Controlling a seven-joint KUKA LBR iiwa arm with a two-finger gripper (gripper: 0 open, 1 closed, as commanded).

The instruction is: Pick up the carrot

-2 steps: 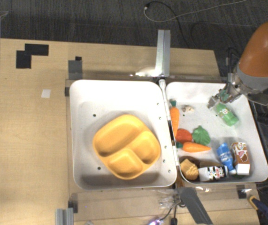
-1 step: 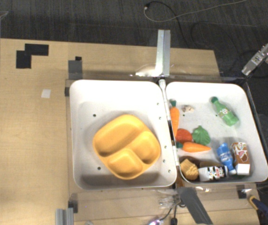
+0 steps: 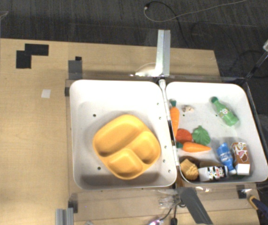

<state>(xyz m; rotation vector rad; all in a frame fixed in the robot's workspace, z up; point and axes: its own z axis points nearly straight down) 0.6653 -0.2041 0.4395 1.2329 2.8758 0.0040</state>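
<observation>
Fingers first: honestly can't tell how they stand from this shot, so no call on wide or narrow.

Now the carrot (image 3: pixel 174 117). It's in the right bin (image 3: pixel 246 97), a smooth orange toy with a little green top. It stands lengthwise against that bin's left wall, green end pointing to the far side. Looks like matte plastic, tapered.

Just below it sits a glossy red rounded piece (image 3: pixel 184 135), and beside that a bumpy green leafy lump (image 3: pixel 201 135). Touching both from the near side is a second carrot-like piece (image 3: pixel 195 147), orange, lying sideways with its thin tip pointing right. Can't say which of the two orange ones is meant.

Further out in the same bin:
- a tiny pale scrap (image 3: pixel 187 108) near the carrot's top, too small to make out
- a translucent green bottle (image 3: pixel 225 111), tilted, toward the far right
- a blue bottle (image 3: pixel 224 156) next to a brown-and-white carton (image 3: pixel 241 157)
- a small white bottle (image 3: pixel 211 173) lying flat along the near wall
- a lumpy tan thing (image 3: pixel 189 168) in the near left corner

The left bin (image 3: pixel 82 125) holds a yellow divided plate (image 3: pixel 126 146), rounded, three compartments, turned at an angle.

Both bins are shallow white plastic on a pale wood-look bench (image 3: pixel 26 139), with a metal post (image 3: pixel 164 53) behind the seam.
</observation>
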